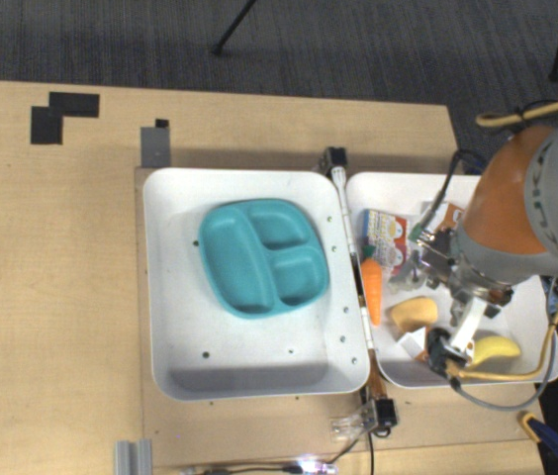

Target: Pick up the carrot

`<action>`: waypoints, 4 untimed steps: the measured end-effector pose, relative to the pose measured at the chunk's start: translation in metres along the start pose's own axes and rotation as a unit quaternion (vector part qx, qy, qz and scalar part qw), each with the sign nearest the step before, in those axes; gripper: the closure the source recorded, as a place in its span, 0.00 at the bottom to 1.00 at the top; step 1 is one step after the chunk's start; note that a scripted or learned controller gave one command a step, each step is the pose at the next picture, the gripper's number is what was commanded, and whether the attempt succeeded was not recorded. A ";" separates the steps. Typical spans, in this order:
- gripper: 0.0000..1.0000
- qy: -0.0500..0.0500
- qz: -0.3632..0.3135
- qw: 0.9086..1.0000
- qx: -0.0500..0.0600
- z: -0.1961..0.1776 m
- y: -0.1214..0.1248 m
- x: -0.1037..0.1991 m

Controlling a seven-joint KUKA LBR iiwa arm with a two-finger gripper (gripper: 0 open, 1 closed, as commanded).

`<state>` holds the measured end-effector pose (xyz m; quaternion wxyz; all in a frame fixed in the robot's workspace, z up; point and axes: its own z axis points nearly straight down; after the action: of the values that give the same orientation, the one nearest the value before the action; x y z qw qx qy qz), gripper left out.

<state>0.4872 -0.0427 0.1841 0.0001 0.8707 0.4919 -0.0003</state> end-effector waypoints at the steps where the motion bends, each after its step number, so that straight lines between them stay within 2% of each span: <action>1: 0.00 0.002 0.000 1.000 0.001 0.000 -0.019 0.034; 2: 0.00 0.000 0.006 1.000 0.000 0.000 -0.003 0.005; 3: 0.00 0.001 -0.014 1.000 0.001 0.000 -0.015 0.027; 4: 0.00 0.001 -0.014 1.000 0.000 0.000 -0.015 0.026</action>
<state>0.4882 -0.0123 0.1840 -0.0008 0.8639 0.5036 0.0005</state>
